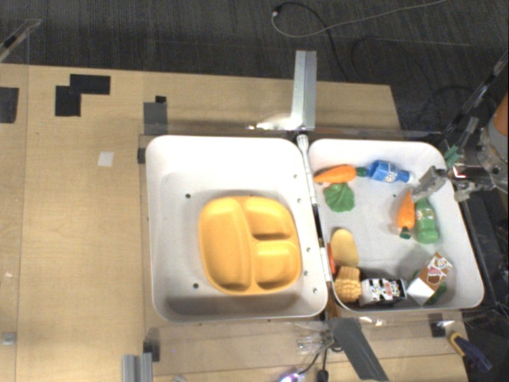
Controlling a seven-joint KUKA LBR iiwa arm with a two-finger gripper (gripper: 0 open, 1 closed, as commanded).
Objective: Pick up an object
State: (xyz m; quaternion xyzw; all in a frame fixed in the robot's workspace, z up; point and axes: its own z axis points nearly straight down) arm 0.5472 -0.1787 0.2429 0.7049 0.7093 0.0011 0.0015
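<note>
Reaching in from the right edge, the arm (495, 146) hung over the upper right corner of the right bin (374, 146), and its hand (436, 180) sat just above and to the right of an orange carrot (406, 211) lying beside a green bottle (427, 223). Whether the hand was spread or closed could not be told, and nothing could be seen in its hold. That carrot looked the likeliest thing to pick: it lay just below and to the left of the hand, its long axis running nearly up and down the view, tilted a little, with the bottle touching its right side, so a grasp would probably need to close across the narrow width. Counted, the right bin held two carrots, the second one (336, 173) lying crosswise near the top left with a green leaf (340, 197) just under it; one blue carton (389, 172) near the top; one yellow potato-like piece (344, 247); one ear of corn (347, 282); one dark milk carton (383, 290); and one small brown-and-white box (434, 274) at the lower right. The left bin (171, 213) carried a single yellow divided tray (248, 243) with three compartments. Both bins rested side by side on the wooden surface (71, 253).
</note>
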